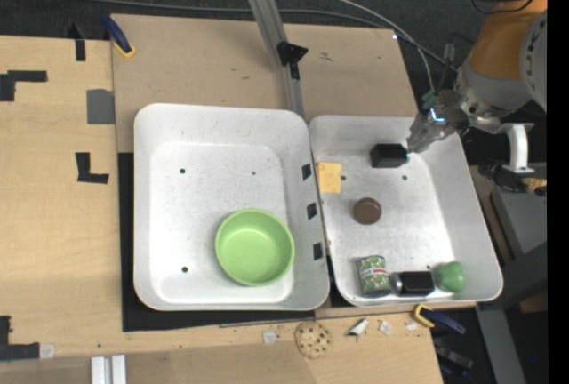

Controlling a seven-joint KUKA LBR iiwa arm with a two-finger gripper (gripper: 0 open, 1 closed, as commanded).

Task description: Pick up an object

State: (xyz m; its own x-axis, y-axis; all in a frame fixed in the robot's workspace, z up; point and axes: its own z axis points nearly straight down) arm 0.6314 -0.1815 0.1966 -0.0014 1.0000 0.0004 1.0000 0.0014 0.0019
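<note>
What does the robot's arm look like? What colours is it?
The arm is chunky and rounded, grey with an orange band above the wrist. Its hand is a slim grey point with a tiny blue-green light just above it, and thin dark cables run along the wrist.

Left bin [160, 196] roomy; bowl [254, 246] aside

A robotics lab: taped wooden bench [53, 222]; two white bins [160, 133]; grey-orange arm [507, 44]; trailing cables [356, 13].
</note>
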